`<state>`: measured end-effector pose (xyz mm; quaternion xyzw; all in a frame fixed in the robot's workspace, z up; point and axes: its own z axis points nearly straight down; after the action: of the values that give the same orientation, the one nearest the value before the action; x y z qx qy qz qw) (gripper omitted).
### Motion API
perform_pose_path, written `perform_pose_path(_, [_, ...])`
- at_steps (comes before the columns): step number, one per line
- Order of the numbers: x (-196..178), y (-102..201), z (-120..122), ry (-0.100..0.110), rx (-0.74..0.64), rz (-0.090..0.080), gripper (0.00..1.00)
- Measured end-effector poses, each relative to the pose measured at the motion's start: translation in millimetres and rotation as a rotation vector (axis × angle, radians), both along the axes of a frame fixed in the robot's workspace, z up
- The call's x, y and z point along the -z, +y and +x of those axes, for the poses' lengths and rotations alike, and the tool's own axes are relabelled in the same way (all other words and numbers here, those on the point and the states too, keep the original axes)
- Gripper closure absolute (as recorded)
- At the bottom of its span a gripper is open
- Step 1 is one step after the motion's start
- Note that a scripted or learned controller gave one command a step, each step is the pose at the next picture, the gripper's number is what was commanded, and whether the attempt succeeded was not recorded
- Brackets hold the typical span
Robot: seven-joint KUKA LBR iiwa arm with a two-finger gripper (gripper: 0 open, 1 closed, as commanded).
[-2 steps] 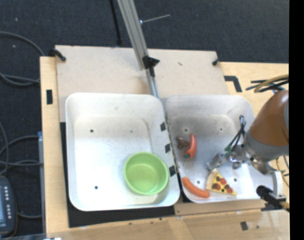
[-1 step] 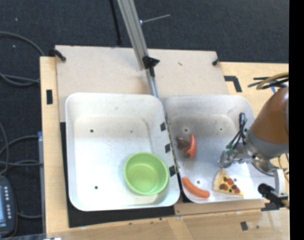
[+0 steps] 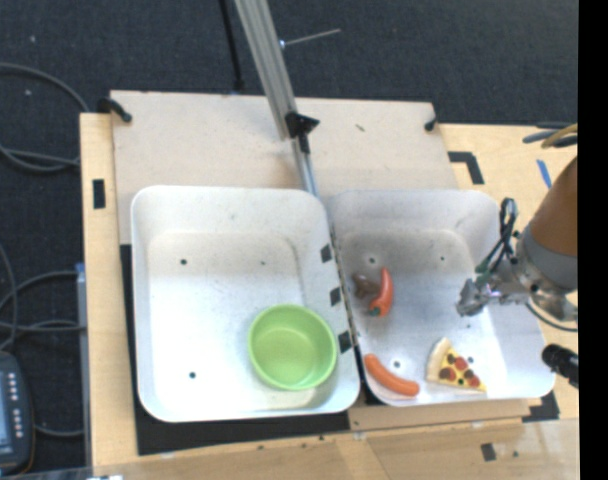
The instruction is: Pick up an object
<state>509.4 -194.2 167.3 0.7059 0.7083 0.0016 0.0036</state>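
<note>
In the right bin (image 3: 414,218) we see three small things that could be picked: a pizza slice toy (image 3: 455,366) near the front right, an orange hot dog (image 3: 391,376) at the front left edge, and another orange piece on something brownish (image 3: 376,290) near the bin's left wall. The gripper (image 3: 471,298) hangs low over the right side of this bin, just behind the pizza slice and apart from it; whether it is spread or closed we cannot tell. In the left bin (image 3: 184,218) a green bowl (image 3: 292,345) sits upright near the front right corner
</note>
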Motion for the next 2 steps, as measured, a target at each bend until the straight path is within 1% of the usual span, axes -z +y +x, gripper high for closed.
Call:
perform_pose_path(1, [-54.2,0.6,2.0,-0.001,-0.001,0.0,1.0])
perform_pose_path(2, [-91.2,-0.3,3.8,0.001,-0.001,0.001,1.0])
